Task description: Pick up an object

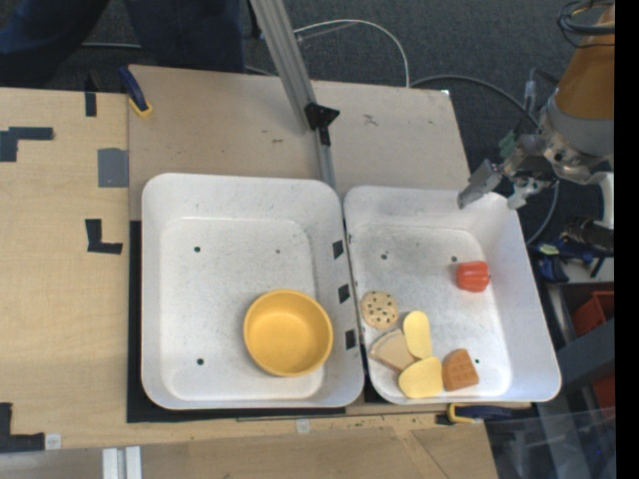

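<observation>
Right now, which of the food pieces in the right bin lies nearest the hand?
The red piece, alone near the right bin's far-right side, is nearest the hand. The cookie and the yellow and brown pieces cluster at the near edge.

Plastic bins on a wooden bench

Both white bins point(240, 193) look like smooth, faintly glossy plastic, lightly speckled; the yellow bowl point(288, 332) is matt plastic, the bench point(60, 307) pale matt wood, the slanted pole point(285, 43) brushed metal.

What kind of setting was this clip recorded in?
Probably a robotics lab bench for pick-up trials: two white bins side by side, toy food such as a cookie and a yellow bowl, and loose cables behind.
</observation>
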Robot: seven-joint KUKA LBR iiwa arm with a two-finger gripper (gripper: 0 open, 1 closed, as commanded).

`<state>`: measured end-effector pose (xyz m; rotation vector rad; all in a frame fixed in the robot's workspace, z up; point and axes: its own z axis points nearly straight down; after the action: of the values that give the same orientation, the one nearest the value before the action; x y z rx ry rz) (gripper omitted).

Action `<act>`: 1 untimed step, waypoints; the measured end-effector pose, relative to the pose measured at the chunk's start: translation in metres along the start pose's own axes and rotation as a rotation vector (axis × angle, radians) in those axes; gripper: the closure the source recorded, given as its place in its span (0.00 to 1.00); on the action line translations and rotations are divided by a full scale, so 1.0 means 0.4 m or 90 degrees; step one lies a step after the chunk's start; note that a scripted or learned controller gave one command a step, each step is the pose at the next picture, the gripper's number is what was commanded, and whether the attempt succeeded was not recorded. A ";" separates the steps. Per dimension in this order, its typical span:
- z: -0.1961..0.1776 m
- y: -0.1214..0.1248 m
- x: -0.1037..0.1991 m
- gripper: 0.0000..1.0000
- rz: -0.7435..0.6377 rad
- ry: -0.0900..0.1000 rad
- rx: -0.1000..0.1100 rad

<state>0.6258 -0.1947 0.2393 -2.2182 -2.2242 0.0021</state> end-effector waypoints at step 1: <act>0.000 0.000 0.000 0.00 0.000 0.000 0.000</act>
<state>0.6257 -0.1949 0.2393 -2.2186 -2.2239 0.0031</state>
